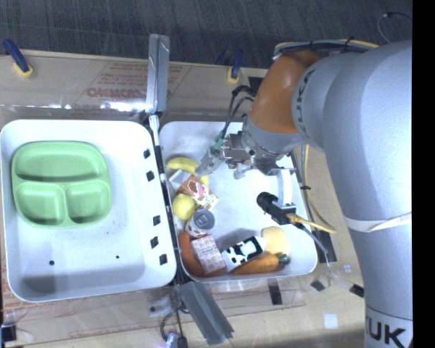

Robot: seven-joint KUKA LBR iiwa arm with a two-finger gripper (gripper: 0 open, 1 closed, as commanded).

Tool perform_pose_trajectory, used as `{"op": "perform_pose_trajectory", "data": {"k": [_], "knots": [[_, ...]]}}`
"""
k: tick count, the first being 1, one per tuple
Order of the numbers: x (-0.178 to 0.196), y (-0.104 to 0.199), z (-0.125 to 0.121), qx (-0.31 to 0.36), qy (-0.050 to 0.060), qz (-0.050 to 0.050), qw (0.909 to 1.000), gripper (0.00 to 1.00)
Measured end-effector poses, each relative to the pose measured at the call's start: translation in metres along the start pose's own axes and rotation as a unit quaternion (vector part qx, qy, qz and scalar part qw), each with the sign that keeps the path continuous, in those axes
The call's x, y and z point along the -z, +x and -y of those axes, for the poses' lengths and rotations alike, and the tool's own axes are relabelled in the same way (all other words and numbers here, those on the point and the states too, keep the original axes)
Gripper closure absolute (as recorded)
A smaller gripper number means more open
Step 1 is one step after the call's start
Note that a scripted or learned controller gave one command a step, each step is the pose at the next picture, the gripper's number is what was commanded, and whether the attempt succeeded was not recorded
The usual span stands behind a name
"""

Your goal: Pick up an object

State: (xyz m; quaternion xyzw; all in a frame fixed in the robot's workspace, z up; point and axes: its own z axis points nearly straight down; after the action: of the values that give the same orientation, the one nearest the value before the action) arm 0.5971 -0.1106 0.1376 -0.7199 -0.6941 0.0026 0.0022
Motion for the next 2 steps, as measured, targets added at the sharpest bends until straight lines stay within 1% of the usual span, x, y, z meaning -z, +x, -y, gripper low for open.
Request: {"op": "perform_pose_trajectory", "data": {"k": [1, 2], "knots": [[-0.032, 0.013, -0.015, 0.053, -0.016, 0.0, 0.9985, 0.0], [-0.031, 0.001, 0.02, -0.041, -0.023, -0.002, 0.9989, 0.0]]}}
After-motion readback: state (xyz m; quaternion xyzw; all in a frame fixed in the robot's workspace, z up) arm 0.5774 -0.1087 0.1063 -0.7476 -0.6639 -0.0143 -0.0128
